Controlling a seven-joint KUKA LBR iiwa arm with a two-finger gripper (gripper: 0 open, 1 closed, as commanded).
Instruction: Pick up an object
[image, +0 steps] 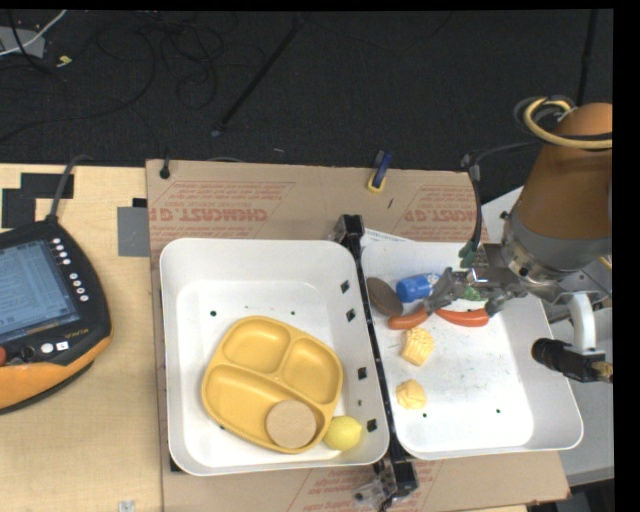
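The gripper (452, 288) hangs low over the upper part of the right bin (540, 420); whether its fingers are parted or closed cannot be told. Just left of them lies a blue piece (414, 288), with a red strip (462, 318) just below lying left-to-right, and corn (418, 347) further down-frame.

The flat brown cardboard sheet (250, 210) at twelve o'clock bears red print, upside down and mirrored, unreadable.
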